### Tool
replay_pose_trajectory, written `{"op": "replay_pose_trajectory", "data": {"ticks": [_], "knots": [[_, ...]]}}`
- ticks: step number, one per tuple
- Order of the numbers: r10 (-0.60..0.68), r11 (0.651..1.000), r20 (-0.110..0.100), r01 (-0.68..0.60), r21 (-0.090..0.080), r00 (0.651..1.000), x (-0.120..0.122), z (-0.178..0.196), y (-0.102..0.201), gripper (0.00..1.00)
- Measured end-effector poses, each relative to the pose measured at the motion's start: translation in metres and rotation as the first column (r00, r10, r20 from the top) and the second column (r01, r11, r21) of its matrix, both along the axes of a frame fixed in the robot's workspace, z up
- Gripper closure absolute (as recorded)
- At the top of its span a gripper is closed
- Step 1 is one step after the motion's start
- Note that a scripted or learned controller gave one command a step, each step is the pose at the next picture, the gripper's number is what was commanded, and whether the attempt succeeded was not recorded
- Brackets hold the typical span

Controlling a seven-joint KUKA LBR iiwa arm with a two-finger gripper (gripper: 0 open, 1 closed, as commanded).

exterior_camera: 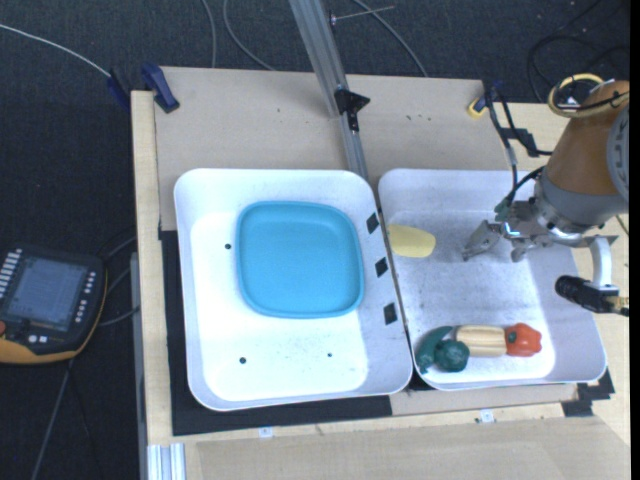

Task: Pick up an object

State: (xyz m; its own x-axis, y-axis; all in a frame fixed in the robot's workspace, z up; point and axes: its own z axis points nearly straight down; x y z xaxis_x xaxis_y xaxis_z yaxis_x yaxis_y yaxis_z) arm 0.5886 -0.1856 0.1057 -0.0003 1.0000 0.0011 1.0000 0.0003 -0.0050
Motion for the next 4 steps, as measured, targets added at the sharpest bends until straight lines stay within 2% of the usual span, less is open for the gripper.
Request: {"op": "replay_pose_trajectory", "data": {"ticks": [1,2,3,4], "knots": [[0.000,1.000,0.004,0.000,-0.001,1.000,0.000,-0.011,0.000,0.00],[0.000,1.000,0.007,0.000,-0.001,1.000,0.001,0.001,0.000,1.00],[0.000,1.000,0.009,0.000,-0.002,1.000,0.001,0.043,-0.002,1.00],[0.000,1.000,0.011,0.000,-0.003,1.000,0.002,0.107,-0.003,1.00]]}}
